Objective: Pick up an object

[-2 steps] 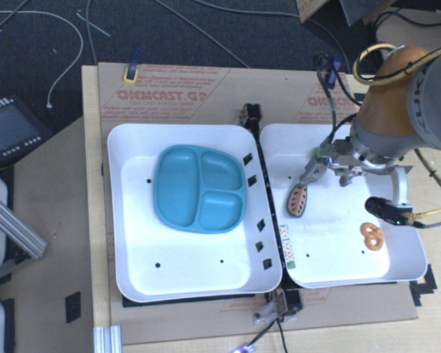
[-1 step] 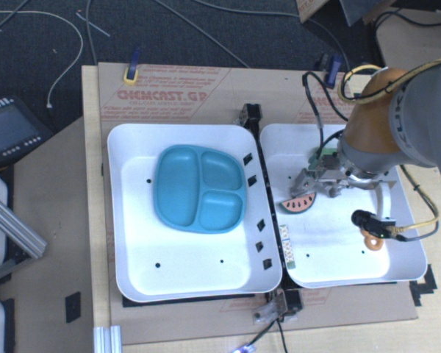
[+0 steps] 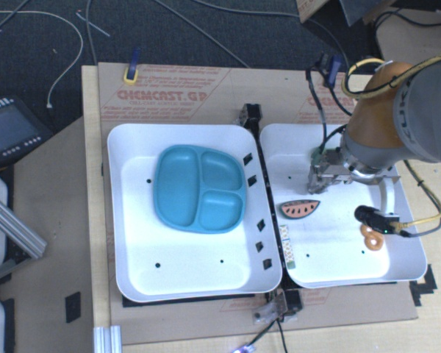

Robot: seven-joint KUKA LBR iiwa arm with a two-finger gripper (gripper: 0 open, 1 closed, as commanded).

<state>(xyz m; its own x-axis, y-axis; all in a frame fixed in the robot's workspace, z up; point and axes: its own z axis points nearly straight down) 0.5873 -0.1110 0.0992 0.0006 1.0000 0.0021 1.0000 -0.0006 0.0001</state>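
1. The bench holds two white bins side by side, so things stay in one place and do not slide off.
2. The grey arm reaches in from the right and hangs over the right bin, likely because the small things are there.
3. The left bin holds a blue plate, lying flat. It looks too wide and flat to pick up easily.
4. The gripper is down low in the right bin. I cannot tell if it is spread or pressed together, and I see nothing in it.
5. A watermelon slice lies flat just beside the gripper, a little nearer the front. I think it is the thing to pick up, since it is closest.
6. An orange ring lies near the right bin's front right side, apart from the slice.
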